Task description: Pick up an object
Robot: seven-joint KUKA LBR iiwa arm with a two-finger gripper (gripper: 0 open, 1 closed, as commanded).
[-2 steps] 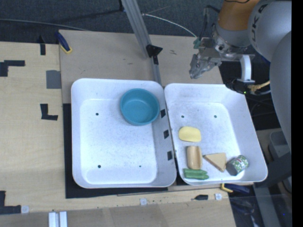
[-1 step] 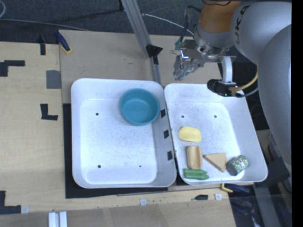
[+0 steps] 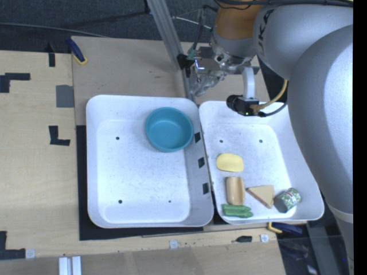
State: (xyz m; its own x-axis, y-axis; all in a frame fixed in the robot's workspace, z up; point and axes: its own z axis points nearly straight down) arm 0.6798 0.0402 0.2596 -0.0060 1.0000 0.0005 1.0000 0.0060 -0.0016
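Right now I am watching the arm (image 3: 309, 67) reaching in from the right, its grey bulk covering much of that side and its orange band (image 3: 246, 4) sitting near the top edge. The gripper (image 3: 202, 85) is hanging above the far end of the two bins, roughly over the seam where they meet, just beyond their rims. I am not seeing anything between its fingers, and I cannot tell whether they are apart or together, since the metalwork there is blurring into a tangle.

I am looking at the left bin (image 3: 109, 171), which is holding a blue bowl (image 3: 168, 129) standing upright near its far right corner, close to the dividing wall.

The right bin (image 3: 258, 136) is carrying the smaller things, all gathered toward its near end. A yellow rounded piece (image 3: 230, 162) is lying closest to the middle. Just nearer to me, a tan cylinder-like piece (image 3: 234, 190) is lying lengthwise, and a green bean-shaped piece (image 3: 237, 211) is resting at its near end, touching or almost touching it. A tan wedge (image 3: 262, 195) is sitting just beside the cylinder on the right, and a small shiny grey-green object (image 3: 287, 199) is lying beside the wedge, near the bin's corner.

All of these are lying well apart from the gripper.
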